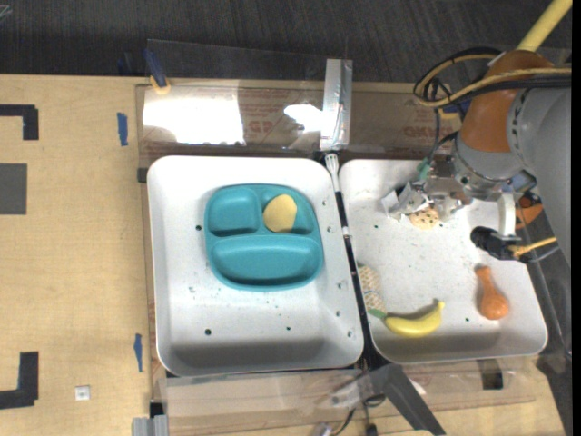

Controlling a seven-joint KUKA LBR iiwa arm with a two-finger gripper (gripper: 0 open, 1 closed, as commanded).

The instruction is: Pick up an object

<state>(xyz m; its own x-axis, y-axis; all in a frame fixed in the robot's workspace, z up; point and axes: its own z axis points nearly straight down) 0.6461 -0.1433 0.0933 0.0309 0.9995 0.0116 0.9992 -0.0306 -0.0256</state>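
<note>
My gripper (416, 203) hangs low over the back left part of the right bin (454, 334), reaching in from the right. Directly beneath and just in front of it lies a small tan speckled round piece (422, 218), partly hidden by the gripper. I cannot tell whether the gripper touches it. A yellow banana (415, 321) lies near the bin's front. An orange pear-shaped item (491, 296) rests by the right wall. A pale waffle-like piece (367, 284) leans at the left wall.
The left bin (182, 325) holds a teal divided plate (263, 260) with a yellow lemon-like ball (280, 213) in its back right compartment. A ridge (347, 243) separates the two bins. A clear upright panel (236, 107) stands behind the left bin.
</note>
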